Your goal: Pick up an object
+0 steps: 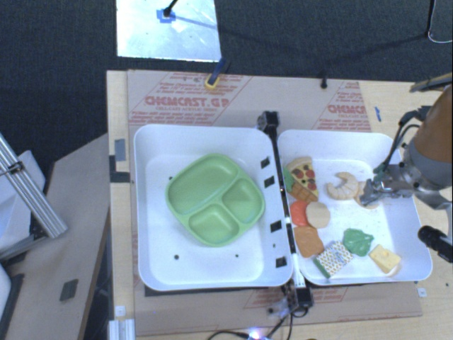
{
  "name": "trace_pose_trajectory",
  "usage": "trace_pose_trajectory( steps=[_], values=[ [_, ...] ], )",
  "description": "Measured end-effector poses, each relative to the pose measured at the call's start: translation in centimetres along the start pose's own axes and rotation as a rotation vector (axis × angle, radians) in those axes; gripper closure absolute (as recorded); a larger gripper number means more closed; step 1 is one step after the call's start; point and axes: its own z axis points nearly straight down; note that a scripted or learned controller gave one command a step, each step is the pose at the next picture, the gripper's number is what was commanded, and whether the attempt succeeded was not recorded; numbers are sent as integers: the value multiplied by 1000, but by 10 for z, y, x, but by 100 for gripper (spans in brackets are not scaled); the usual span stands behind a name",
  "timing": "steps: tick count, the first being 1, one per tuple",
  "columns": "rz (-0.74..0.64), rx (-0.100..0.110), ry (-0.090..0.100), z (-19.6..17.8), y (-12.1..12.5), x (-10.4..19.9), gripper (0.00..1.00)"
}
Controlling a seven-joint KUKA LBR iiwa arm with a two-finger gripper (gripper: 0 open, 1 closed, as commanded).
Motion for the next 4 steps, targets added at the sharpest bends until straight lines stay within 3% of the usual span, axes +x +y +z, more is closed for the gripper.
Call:
trace_pose_trajectory(
  steps=[1, 3, 4],
  values=[
    [0, 2, 0, -28, 2, 0, 100],
    [-5, 3, 3, -35, 63, 94, 100],
    [-1, 7, 2, -14, 65, 104, 100]
  ],
)
